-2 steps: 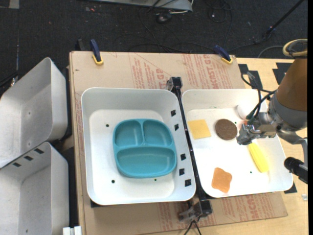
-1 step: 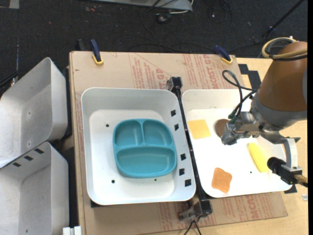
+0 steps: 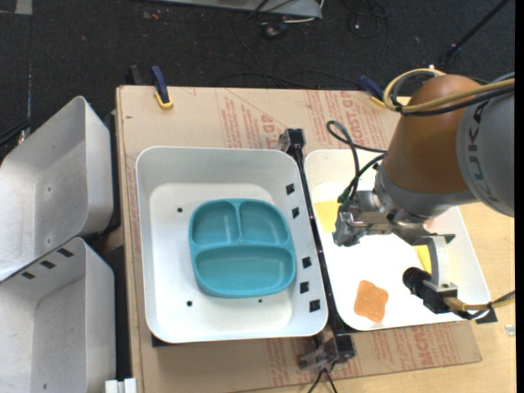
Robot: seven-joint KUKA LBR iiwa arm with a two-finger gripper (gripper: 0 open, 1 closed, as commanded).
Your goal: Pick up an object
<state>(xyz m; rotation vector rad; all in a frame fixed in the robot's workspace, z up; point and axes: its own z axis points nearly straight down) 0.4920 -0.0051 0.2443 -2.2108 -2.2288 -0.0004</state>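
The grey arm's two-finger gripper (image 3: 347, 229) hangs over the right white bin (image 3: 471, 244), far from the flat orange piece (image 3: 371, 300)

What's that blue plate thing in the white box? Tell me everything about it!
The teal divided plate looks like smooth plastic, with rounded corners. Raised ridges split it into three compartments: two small ones at the far side, one wide one nearer the camera. It lies flat, slightly turned, in the middle of the left white bin, resting on its floor. Nothing else touches it.

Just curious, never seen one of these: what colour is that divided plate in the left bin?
Teal blue all over, the divided plate shows best in the camera view.
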